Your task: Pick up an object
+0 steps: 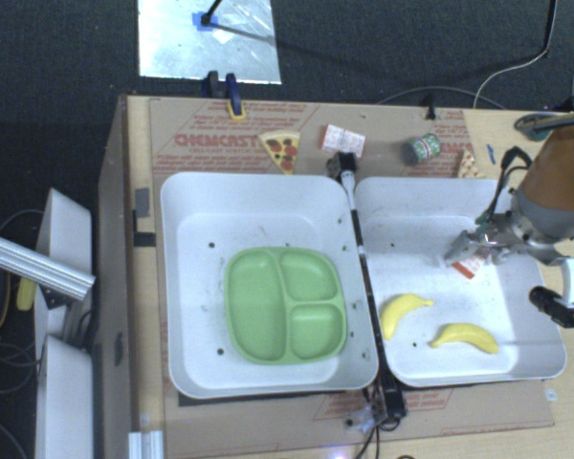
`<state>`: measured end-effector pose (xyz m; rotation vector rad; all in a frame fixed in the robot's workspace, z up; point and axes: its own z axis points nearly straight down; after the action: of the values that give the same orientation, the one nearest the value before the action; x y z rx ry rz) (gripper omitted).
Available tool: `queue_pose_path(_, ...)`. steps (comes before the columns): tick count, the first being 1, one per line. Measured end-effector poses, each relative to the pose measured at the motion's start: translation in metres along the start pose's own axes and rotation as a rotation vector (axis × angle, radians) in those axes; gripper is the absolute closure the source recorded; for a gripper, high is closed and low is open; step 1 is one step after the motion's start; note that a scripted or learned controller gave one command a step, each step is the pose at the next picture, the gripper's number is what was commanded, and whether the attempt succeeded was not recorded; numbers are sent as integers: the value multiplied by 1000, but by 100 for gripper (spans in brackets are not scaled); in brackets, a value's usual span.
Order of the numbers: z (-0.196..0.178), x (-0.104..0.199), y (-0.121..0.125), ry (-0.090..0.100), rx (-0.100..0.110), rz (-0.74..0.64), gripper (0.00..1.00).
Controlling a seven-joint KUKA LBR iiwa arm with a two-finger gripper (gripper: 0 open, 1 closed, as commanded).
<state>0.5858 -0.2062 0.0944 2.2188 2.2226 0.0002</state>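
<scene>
Yellow bananas (pixel 405 311) lie near the gripper (pixel 471 250), whose spread I cannot tell.

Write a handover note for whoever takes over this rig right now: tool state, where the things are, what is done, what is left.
Tool: low over the right bin, near its back right part, at a small white and orange packet. Whether it grips the packet cannot be told from this view.
Right bin: two bananas near the front, one by the divider, one further right.
Left bin: a green divided plate.
Behind the bins on the bench: a pizza slice, a small card, a can.
Done: arm has reached the packet.
Left: confirm a grasp and lift; nothing is clearly raised yet.
</scene>
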Motion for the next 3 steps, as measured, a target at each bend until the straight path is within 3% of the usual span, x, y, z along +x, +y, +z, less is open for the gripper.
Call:
queue_pose_path(1,-11,0,1,-1,-4,-1,100)
queue_pose_path(2,-11,0,1,-1,-4,-1,0)
queue_pose_path(3,-2,23,36,0,-4,-3,0)
